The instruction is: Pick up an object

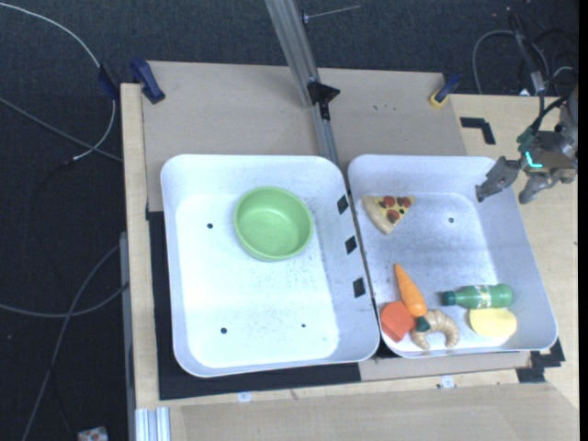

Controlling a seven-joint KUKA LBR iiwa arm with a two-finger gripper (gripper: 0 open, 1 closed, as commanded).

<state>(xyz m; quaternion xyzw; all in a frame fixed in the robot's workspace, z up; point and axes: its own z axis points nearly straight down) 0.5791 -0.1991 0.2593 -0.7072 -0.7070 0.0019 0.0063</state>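
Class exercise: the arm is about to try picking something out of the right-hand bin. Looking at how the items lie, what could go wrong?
1. The orange toy carrot, red block, tan croissant, green plastic bottle and yellow lemon-shaped piece crowd one corner, so the gripper may nudge or catch a neighbour.
2. They lie close to the right white bin's rim, which may block the descent.
3. The flat pizza slice looks hard to grip.
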